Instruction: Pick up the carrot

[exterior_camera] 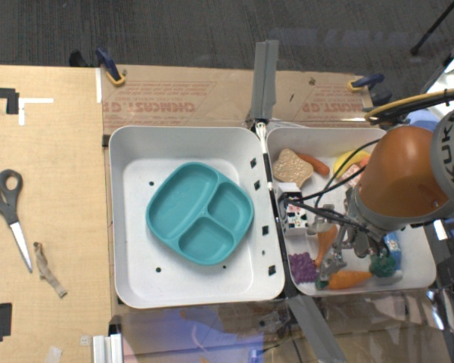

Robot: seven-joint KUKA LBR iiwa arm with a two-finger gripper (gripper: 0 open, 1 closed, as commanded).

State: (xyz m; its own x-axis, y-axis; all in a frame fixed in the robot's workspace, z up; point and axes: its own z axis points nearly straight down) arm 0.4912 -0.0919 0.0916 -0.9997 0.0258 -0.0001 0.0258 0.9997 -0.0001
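Right bin (416,282), near edge: the carrot (350,279) lies flat on the bin floor, long axis running left-right, roughly parallel to the near wall. Green top end seems to point right, toward a dark green leafy clump (384,264); tip points left, toward a purple grape bunch (303,267).

The gripper (337,260) hangs low over the same bin, just left of and slightly farther back than the carrot's middle, its metal tip near or touching the carrot's left end. Cannot tell how wide the claw stands; the orange wrist and cabling mask it. Nothing visibly held.

Judgement: the closing line should cross the carrot's long axis, so the claw wants to shift a little right and nearer before closing.

Count, right bin:
- one carrot by the near wall
- a second orange, carrot-like piece (313,163) at the far side, beside a bread slice (292,167)
- one yellow item (349,159), partly hidden
- one grape bunch

Left bin (129,225): one teal divided plate (200,213), three compartments.

Bench at far left: one pair of scissors (7,206).
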